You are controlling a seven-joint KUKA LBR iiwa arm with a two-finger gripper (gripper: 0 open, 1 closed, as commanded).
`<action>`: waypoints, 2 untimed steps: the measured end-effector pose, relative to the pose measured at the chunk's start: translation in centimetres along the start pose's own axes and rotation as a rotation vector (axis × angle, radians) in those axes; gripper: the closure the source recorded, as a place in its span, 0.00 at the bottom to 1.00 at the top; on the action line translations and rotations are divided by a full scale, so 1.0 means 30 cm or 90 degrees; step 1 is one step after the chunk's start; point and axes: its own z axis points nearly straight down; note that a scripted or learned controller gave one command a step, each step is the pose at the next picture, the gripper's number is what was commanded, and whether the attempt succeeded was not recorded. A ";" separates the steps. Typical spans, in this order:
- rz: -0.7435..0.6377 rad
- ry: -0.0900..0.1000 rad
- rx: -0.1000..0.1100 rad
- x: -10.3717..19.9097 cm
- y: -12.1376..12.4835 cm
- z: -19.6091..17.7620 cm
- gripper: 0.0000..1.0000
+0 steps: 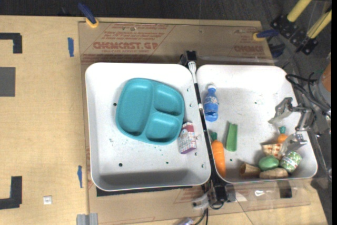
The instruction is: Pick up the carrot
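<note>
The orange carrot [218,157] lies lengthwise against the left wall of the right bin [247,74], near its front corner. My gripper [292,117] hovers at the right side of that bin, well to the right of the carrot and just above a pile of small items. Its two metal fingers stand apart, open, with nothing between them.
Beside the carrot lie a green stick-shaped piece [230,136] and a blue bottle [210,103]. The pile [276,159] of toy food sits in the right bin's front right corner. The left bin [100,129] holds a teal divided plate [150,109] and a small bottle [187,139].
</note>
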 end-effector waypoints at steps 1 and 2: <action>-0.068 -0.007 0.004 0.004 -0.167 -0.633 0.00; -0.222 0.004 -0.003 0.004 -0.148 0.009 0.00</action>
